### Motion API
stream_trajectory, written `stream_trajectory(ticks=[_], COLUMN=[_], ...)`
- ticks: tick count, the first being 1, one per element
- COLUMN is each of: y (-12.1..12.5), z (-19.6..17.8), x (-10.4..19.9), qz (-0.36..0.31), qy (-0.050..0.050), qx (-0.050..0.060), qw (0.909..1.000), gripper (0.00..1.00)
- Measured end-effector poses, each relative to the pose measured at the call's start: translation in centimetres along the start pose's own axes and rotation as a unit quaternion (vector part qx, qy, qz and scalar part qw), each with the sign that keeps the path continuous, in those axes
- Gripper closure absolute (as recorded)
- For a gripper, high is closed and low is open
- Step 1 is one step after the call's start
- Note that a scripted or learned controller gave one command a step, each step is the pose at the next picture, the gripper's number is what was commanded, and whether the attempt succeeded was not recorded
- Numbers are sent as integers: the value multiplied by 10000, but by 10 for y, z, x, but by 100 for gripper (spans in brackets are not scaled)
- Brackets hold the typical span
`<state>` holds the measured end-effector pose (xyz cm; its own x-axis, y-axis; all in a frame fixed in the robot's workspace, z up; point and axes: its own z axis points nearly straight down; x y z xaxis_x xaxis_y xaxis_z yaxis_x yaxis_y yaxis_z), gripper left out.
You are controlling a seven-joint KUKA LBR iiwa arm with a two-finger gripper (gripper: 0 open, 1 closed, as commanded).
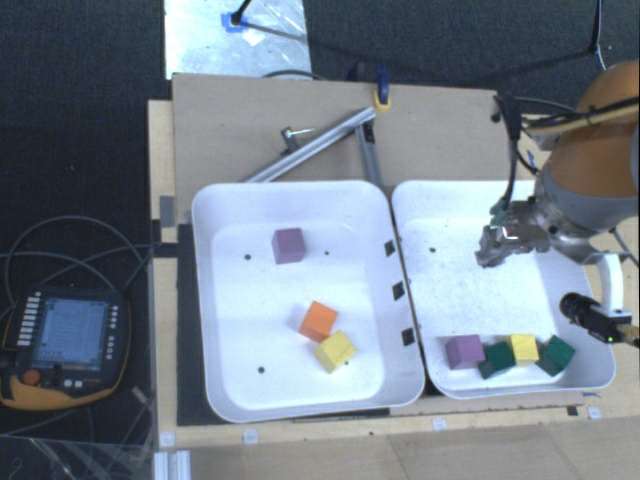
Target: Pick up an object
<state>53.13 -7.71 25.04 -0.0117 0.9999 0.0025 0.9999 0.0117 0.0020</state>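
The left bin (230, 368) holds a purple cube (288, 245) near its back, plus an orange cube (318, 320) touching a yellow cube (336, 351) near the middle. Along the front wall of the right bin (440, 208) sit a purple cube (464, 350), a dark green cube (495, 359), a small yellow cube (524, 347) and another green cube (555, 353). My gripper (497, 249) hangs over the bare middle of the right bin, well behind that row of cubes, with nothing seen held.
A metal bar (310, 146) lies slanted on the board behind the left bin. A teach pendant (62, 346) with cables rests on the floor at the left. A black fitting on the arm (590, 315) overhangs the right bin's right side.
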Motion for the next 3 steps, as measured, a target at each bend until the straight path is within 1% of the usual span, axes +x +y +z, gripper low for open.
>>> stream_trajectory(ticks=[2, 3], y=[6, 17], z=[22, 31], x=[93, 147], qz=[8, 4], qy=[-5, -2], qx=[9, 4], qw=[10000, 10000], gripper=[100, 100])
